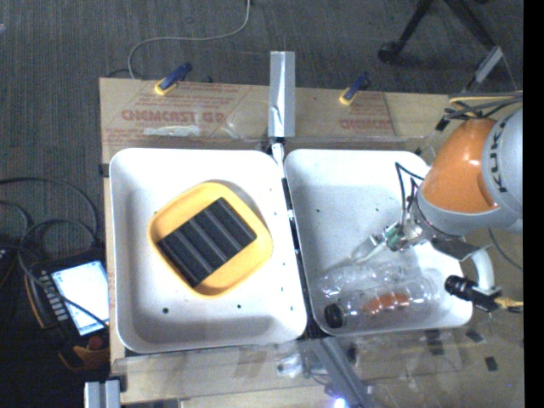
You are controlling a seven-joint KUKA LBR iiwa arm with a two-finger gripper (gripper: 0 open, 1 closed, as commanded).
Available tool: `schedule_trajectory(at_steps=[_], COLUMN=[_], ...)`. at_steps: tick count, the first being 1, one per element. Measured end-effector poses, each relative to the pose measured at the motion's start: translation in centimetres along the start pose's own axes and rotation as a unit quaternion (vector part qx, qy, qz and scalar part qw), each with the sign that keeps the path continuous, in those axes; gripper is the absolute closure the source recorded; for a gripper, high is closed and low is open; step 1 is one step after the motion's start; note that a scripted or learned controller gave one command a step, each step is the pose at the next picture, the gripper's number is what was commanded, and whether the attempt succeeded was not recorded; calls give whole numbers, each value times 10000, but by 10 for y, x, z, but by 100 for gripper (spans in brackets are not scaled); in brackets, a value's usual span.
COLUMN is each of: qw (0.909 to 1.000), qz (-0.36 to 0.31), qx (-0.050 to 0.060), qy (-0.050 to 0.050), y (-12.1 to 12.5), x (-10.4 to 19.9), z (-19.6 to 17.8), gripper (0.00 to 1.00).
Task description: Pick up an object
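Observation:
In the left bin (127,228) lies a yellow pad with a black ribbed top (211,237), slightly turned. A clear plastic bottle (378,296) with a black cap and an orange patch lies on its side along the front of the right bin (340,185). My gripper (374,245) reaches in from the right and hangs low over the right bin, just above and behind the bottle. The grey arm with its orange band (459,181) covers the bin's right side.
A metal post (281,92) stands behind the wall between the bins. Cardboard with two blue-and-yellow clamps (173,77) lies behind them. A cable (408,189) loops by the wrist. A black fitting (463,288) sticks out at the front right.

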State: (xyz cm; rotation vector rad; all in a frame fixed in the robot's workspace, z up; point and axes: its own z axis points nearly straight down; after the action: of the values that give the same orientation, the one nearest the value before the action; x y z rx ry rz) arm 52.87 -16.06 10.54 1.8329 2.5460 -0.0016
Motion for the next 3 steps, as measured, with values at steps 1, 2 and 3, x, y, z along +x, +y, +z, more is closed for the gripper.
schedule_trajectory(at_steps=[1,2,3], qw=[9923,9947,9946], qz=[1235,-1025,-1036], qx=[9,7,3], qy=[6,21,29], y=[0,-61,10], x=[-58,-44,3], z=[-20,-56,-5], gripper=[0,0,0])
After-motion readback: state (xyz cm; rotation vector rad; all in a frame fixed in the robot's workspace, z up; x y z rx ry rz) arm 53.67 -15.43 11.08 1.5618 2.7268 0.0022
